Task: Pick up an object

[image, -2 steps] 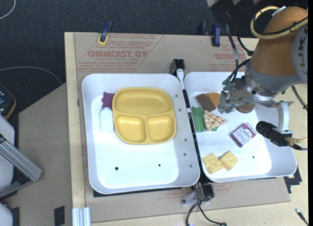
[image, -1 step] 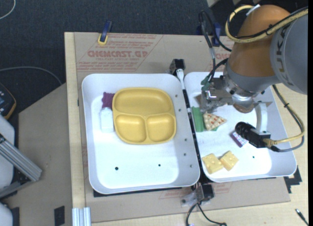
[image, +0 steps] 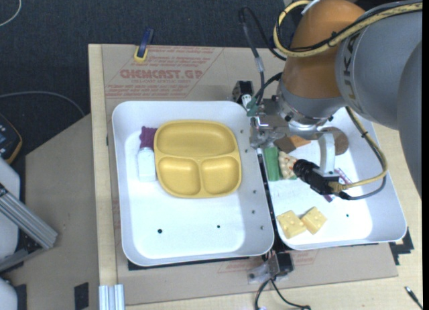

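My gripper (image: 267, 129) hangs over the left side of the right bin (image: 375, 216), close to the wall between the two bins. Just below it lies a green stick-shaped object (image: 271, 163), with a beige bumpy item (image: 287, 166) beside it. A brown rounded piece (image: 339, 142) lies partly hidden behind the wrist. Two pale yellow cheese-like blocks (image: 302, 221) sit near the bin's front. The wrist hides what is directly under the gripper.
The left bin (image: 188, 235) holds a yellow divided plate (image: 198, 158) and a white bottle with a purple cap (image: 145, 158) at the plate's left. A black cable plug (image: 312, 173) hangs off the arm over the right bin. A cardboard sheet (image: 161, 70) lies beneath.
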Controlling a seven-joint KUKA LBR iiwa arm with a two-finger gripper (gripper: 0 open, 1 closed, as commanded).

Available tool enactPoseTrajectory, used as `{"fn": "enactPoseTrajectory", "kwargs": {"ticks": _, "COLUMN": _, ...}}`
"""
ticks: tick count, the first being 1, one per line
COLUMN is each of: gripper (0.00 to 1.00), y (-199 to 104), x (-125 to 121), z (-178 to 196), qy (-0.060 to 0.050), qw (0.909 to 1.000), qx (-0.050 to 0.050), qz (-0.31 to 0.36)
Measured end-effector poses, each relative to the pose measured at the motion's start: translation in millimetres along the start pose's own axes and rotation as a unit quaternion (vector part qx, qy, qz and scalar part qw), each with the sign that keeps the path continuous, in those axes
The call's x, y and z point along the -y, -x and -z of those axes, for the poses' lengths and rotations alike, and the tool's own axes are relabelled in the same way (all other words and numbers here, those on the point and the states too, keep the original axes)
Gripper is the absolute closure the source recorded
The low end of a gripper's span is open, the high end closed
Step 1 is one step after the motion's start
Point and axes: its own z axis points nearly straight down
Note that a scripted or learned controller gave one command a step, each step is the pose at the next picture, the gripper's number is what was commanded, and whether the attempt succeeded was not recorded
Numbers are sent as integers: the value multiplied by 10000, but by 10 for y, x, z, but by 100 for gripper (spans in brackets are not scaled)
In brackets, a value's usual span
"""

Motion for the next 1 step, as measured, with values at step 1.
{"fn": "enactPoseTrajectory", "kwargs": {"ticks": 1, "gripper": 100, "y": -196, "x": 126, "z": 47, "qy": -23, "qw": 10000, "qx": 1, "qz": -18}}
